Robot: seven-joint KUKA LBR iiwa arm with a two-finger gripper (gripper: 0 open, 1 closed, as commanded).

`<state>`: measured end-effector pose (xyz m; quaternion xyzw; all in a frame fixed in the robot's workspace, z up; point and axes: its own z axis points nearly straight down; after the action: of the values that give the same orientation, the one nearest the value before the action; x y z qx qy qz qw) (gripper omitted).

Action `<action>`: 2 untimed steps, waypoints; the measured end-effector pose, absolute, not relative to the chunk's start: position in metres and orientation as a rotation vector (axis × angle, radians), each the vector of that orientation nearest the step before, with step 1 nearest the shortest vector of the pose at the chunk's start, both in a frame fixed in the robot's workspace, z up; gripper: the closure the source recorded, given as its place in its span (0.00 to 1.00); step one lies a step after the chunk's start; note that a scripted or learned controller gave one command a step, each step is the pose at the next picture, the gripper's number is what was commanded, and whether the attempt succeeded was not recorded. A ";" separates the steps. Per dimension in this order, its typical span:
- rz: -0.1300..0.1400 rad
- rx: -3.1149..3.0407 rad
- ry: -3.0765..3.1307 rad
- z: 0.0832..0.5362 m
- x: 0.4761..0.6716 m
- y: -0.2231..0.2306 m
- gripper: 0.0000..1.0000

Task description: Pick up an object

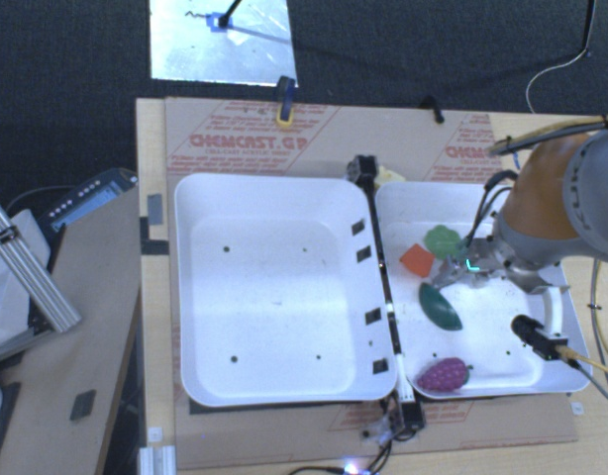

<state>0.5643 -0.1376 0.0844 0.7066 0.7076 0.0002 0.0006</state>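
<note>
The right bin [502,369] holds an orange block [416,259], a light green lump [443,238], a dark green oval object [440,308] and a purple berry-like object [444,374]. My gripper [453,277] hangs low in the right bin, between the light green lump and the dark green oval, just right of the orange block. Its tip is close above the upper end of the dark green oval. The grey arm with its orange band [542,201] reaches in from the right.
The left bin [274,295] lies beside the right one, separated by a black divider with clips [378,275]. A black bracket [537,336] juts over the right bin's right side. Cables run along the right edge.
</note>
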 end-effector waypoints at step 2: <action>0.008 2.210 2.225 0.086 0.666 -0.087 0.00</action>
<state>0.6665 -0.0869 0.0857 0.7047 0.7095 0.0025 0.0025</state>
